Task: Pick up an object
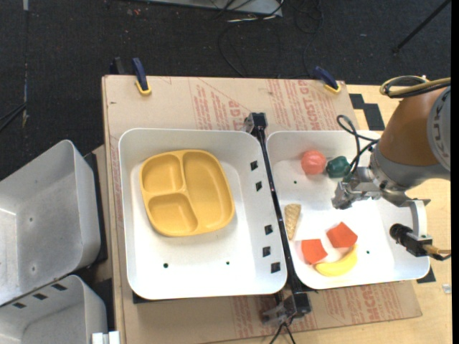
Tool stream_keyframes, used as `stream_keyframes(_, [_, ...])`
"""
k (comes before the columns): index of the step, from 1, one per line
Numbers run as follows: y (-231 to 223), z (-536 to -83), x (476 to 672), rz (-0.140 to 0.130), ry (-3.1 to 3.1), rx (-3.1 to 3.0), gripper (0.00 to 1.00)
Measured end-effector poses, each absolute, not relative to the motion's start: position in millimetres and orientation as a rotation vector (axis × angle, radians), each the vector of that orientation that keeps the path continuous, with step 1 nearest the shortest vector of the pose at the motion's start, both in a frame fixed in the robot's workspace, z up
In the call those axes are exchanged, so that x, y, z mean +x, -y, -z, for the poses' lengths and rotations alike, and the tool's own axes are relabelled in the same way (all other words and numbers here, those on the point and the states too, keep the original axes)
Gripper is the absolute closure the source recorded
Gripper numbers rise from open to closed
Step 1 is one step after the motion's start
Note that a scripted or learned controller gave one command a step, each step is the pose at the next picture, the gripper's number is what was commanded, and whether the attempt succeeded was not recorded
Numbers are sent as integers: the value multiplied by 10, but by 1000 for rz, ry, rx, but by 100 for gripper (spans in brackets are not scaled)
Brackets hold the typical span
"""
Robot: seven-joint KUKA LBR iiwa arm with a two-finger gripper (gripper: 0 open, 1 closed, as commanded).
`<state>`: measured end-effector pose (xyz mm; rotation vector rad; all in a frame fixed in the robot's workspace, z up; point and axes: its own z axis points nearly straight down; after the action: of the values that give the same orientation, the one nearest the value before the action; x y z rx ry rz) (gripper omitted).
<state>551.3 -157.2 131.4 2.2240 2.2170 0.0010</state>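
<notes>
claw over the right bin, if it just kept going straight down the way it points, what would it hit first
Most likely bare floor of the shallow white right bin. The claw hangs over an open patch, with the dark green round object just behind it and the orange-red block just in front. Depth is hard to judge from this slant, so either could be grazed.

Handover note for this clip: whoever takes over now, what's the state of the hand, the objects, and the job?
Hand: low over the right bin, near its middle; finger state unclear, nothing seen held.
Objects, all lying in the right bin: pink ball and dark green piece at the far side, waffle cone by the divider, two red blocks and a banana at the near side.
Left bin: yellow divided plate.
Done: no pick visible.
Left: grasp and lift one object.
</notes>
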Motion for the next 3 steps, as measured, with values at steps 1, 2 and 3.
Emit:
stream_keyframes(1, [1597, -1949, 5521, -5, -2219, 2215, 100])
stream_keyframes(2, [1597, -2136, 5531, -2, -2221, 2216, 100])
stream_keyframes(3, [1121, -2144, 5663, -4, -2230, 2212, 100])
